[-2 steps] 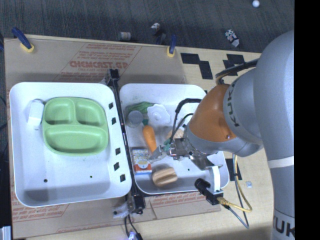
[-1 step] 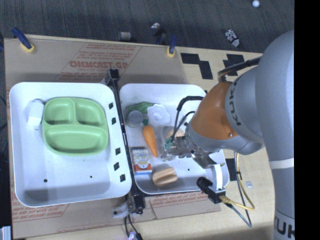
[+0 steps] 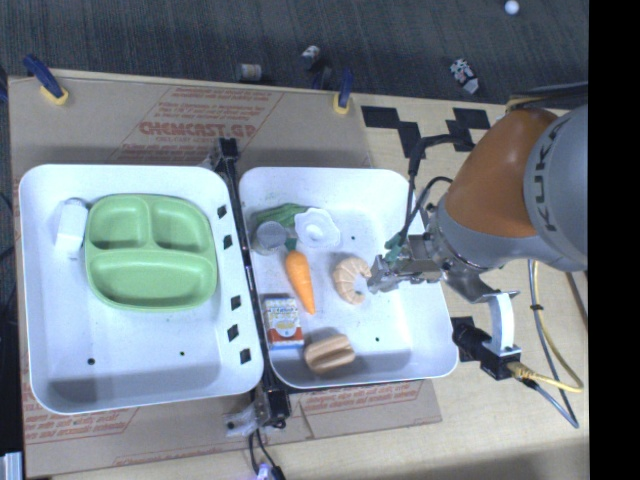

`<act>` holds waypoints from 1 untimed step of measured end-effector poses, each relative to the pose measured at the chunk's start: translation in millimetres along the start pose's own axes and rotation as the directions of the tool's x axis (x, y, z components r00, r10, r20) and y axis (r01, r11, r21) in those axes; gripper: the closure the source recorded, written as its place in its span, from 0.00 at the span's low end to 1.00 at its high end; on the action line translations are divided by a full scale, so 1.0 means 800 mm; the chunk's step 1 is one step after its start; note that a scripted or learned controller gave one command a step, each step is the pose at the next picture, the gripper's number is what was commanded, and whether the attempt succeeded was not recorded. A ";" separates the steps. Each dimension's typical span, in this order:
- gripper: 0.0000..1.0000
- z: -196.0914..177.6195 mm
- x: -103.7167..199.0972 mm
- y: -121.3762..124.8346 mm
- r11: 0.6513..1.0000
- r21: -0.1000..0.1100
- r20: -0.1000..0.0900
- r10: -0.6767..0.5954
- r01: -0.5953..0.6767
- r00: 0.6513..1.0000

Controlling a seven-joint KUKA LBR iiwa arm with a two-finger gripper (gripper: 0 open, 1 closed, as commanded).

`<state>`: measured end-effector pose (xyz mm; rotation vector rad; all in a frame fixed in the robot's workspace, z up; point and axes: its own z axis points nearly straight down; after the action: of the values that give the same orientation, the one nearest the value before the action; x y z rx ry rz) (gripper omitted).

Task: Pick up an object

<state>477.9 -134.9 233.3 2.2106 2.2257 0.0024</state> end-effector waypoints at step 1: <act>0.00 0.001 0.000 0.000 1.000 0.001 -0.001 0.000 0.000 1.000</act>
<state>477.8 -134.6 232.8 2.2116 2.2266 0.0020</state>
